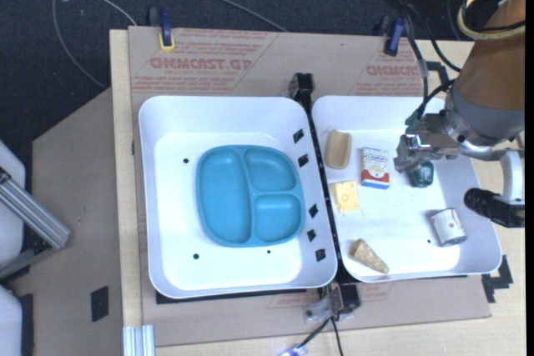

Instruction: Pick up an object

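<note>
My gripper [415,156] hangs over the upper right part of the right bin [400,117], reaching in from the right. Just below it, partly covered by it, is a small dark green object [423,175]; whether the two touch I cannot tell. Elsewhere in this bin lie a tan bread-like piece [337,149], a small red, white and blue box [375,167], a yellow square slice [345,198], a tan wedge [368,256] near the front rim, and a small white can [447,226] on its side at the right.
The left bin [167,179] holds a blue divided plate [249,194]. A black divider with clips [310,171] runs between the bins. Dark cables and a black fitting [492,207] sit at the right bin's edge near the arm.
</note>
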`<state>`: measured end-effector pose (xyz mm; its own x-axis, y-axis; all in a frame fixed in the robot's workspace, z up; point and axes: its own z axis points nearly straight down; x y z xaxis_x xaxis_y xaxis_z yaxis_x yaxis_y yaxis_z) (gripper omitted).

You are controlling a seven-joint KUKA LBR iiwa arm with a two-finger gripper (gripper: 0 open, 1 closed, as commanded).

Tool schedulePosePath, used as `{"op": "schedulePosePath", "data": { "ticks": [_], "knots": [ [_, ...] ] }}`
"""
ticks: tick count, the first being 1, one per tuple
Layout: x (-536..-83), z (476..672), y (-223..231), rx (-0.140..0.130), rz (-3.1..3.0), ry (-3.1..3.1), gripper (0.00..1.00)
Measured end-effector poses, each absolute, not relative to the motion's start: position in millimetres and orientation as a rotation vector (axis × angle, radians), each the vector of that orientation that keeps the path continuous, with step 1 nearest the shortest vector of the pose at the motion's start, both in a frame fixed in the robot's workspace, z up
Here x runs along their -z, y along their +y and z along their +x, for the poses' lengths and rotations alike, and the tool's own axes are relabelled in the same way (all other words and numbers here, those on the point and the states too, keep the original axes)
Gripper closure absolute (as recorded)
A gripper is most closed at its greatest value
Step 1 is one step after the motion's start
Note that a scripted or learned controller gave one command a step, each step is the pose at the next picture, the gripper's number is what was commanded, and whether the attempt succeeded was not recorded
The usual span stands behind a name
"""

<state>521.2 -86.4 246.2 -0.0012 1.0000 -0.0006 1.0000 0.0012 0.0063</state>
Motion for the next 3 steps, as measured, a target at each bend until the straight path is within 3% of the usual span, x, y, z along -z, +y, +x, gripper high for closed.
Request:
{"op": "schedulePosePath", "data": {
  "ticks": [3],
  "knots": [
    [-238,573.8,71,-0.005,2.215,2.227,1.00]
  ]
}}
